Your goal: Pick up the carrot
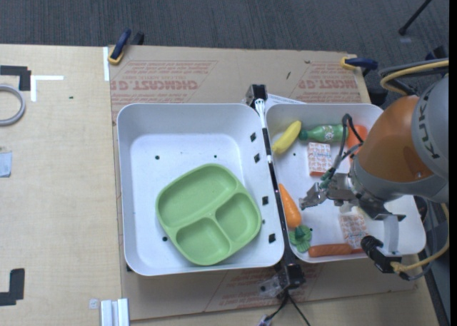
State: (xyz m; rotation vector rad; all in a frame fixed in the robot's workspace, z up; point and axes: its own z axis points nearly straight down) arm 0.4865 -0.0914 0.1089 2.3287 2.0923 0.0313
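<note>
carrot [289, 205] lies in right bin [400, 242] along its left wall, leafy end toward the near edge, untouched. gripper [312, 197] hovers just right of it, fingers apart, nothing between them. green tray [208, 212] sits in left bin [143, 175].

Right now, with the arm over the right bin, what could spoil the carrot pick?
1. The carrot lies against the left wall of the right bin, so a finger may hit the wall.
2. The gripper sits just right of the carrot, not over it; closing here could miss.
3. The carrot's green top touches a red-orange piece, which could get nudged.
</note>
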